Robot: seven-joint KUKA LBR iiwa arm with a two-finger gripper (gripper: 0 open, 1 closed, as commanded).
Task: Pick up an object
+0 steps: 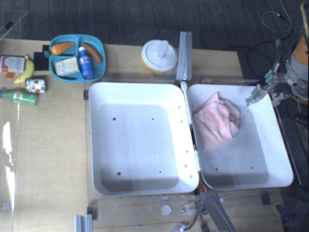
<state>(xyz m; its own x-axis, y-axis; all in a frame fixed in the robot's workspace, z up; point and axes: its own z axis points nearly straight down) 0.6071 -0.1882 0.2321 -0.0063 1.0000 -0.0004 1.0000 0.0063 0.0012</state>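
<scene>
While the gripper [255, 96] hovered at the right bin's [275, 144] upper-right edge, finger state unreadable, the pink cloth [216, 120] lay lower-left of it, bunched against that bin's left wall.

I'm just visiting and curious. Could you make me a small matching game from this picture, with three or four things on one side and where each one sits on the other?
Things:
1. pink cloth
2. blue divided tray
3. white lidded cup
4. banana

Places:
A. on the bench behind the left bin
B. at the far left of the bench
C. inside the right bin
D. on the bench at the back left, holding toy food

Pairs: 1-C, 2-D, 3-A, 4-B
</scene>
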